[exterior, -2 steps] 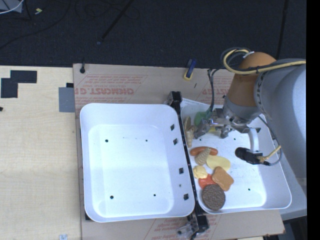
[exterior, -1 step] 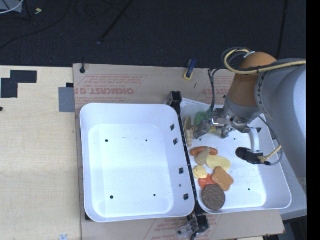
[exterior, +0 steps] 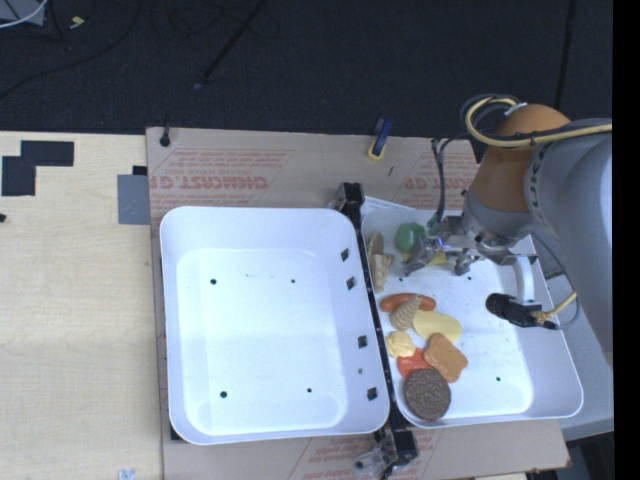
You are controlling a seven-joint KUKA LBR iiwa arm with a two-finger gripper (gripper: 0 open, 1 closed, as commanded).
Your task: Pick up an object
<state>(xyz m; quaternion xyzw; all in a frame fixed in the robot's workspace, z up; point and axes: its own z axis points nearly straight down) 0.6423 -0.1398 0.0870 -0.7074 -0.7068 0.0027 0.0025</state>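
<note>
Green round piece [exterior: 408,236] just beside gripper [exterior: 438,257] in right bin [exterior: 540,388]; jaw state impossible to tell; brown disc [exterior: 428,393], yellow pieces [exterior: 436,325] nearby; mirrored cardboard [exterior: 230,173] print unreadable.

Two white bins [exterior: 262,230], about eight toy foods [exterior: 437,325]

One fixed camera, high above the surface [exterior: 80,298], looking down at a slant on both white bins [exterior: 190,238], far enough back to take in the arm [exterior: 570,188] reaching in from the right.

left white bin [exterior: 190,268] | blue-yellow clip [exterior: 379,139] on cardboard sheet [exterior: 270,168] | 2 dark patches [exterior: 40,165] on bench
</note>
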